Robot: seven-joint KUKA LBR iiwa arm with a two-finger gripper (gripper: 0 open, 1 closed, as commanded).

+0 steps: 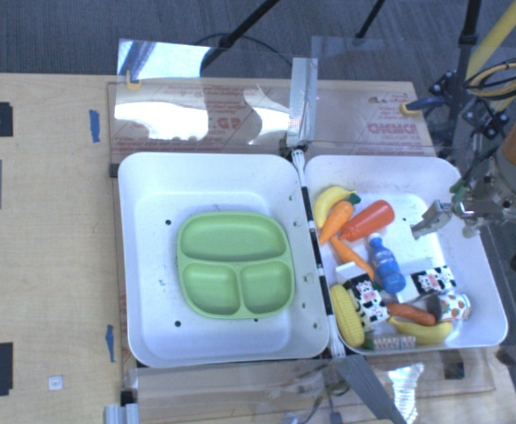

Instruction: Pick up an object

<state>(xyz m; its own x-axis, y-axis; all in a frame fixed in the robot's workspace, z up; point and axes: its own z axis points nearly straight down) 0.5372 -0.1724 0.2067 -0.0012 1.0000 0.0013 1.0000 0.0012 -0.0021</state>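
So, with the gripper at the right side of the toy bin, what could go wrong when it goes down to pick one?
1. The toys lie packed together: the blue bottle touches the carrots, so the gripper may catch two things or push one aside.
2. The corn and lower banana lie against the right bin walls, so a finger may hit the rim.

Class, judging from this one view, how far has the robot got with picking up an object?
Done: nothing lifted; the toys, such as the blue bottle and red pepper, lie in the right bin. In hand: the gripper sits over that bin's right part, with nothing visibly between its fingers. Left: descend, grasp one toy and raise it. The green tray lies in the left bin.
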